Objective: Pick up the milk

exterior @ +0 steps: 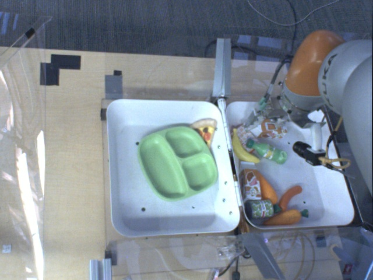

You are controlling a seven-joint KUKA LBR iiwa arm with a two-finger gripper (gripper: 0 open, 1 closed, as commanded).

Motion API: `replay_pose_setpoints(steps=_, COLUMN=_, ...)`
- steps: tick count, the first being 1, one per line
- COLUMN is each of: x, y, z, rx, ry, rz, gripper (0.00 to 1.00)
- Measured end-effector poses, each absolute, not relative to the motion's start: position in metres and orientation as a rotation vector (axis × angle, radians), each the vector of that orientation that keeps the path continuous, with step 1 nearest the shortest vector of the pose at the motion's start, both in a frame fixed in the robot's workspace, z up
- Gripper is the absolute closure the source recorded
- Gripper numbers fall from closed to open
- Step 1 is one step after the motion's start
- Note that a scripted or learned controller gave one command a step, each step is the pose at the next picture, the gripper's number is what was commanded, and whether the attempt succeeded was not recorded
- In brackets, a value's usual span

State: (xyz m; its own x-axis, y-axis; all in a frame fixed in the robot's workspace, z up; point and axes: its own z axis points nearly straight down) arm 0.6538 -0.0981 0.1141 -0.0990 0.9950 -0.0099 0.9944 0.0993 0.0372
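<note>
A white carton with orange print [272, 129], likely the milk, lies in the back part of the right bin [332, 206]. My gripper [267, 113] hangs right over its back edge, touching or nearly touching it. The arm's grey body and orange band [309, 63] reach in from the right and hide the bin's back right corner. A second carton, white and red [251, 183], lies against the bin's left wall further forward.
Around the carton are a banana [241, 148] and a green bottle [269, 151]. Toward the front lie a carrot [284, 217], an orange sausage [289, 195] and a dark green can [260, 209]. The left bin [125, 214] holds a green divided plate [176, 162] and a pizza slice [205, 128].
</note>
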Motion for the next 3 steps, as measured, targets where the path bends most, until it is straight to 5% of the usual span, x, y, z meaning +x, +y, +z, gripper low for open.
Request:
replay_pose_setpoints(steps=1, x=0.661, y=-0.153, z=0.107, rx=1.995, ry=2.385, rz=0.031, gripper=0.0)
replay_pose_setpoints(steps=2, x=0.665, y=-0.151, z=0.123, rx=1.983, ry=2.38, rz=0.043, gripper=1.0)
replay_pose_setpoints(steps=3, x=0.668, y=-0.15, z=0.137, rx=1.975, ry=2.377, rz=0.052, gripper=1.0)
